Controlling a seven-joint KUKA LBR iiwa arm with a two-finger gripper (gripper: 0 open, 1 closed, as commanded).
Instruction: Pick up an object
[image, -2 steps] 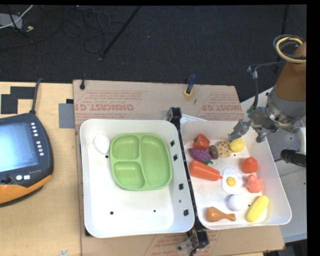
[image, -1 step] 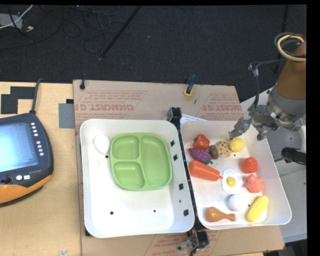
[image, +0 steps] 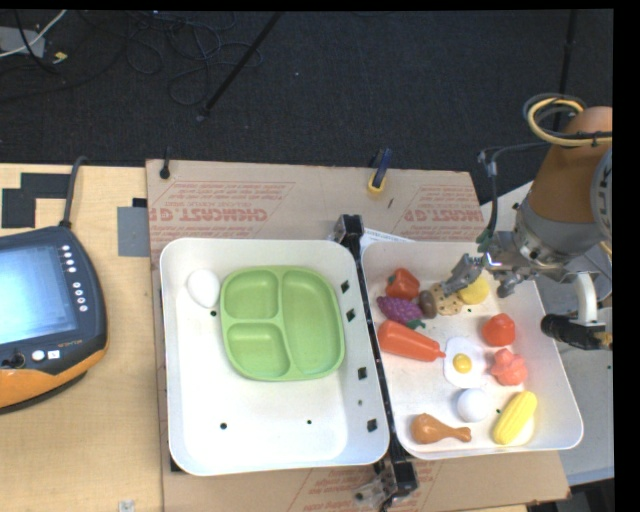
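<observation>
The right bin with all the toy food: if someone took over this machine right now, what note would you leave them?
Gripper: low over the far side of the right bin, by the yellow piece and the brown potato-like piece. Whether it holds anything is unclear.
In that bin: purple grapes, carrot, fried egg, tomato, corn, chicken leg.
Left bin: green divided plate, white egg.
Done: nothing visibly lifted. Left: grasp one item and raise it.
</observation>
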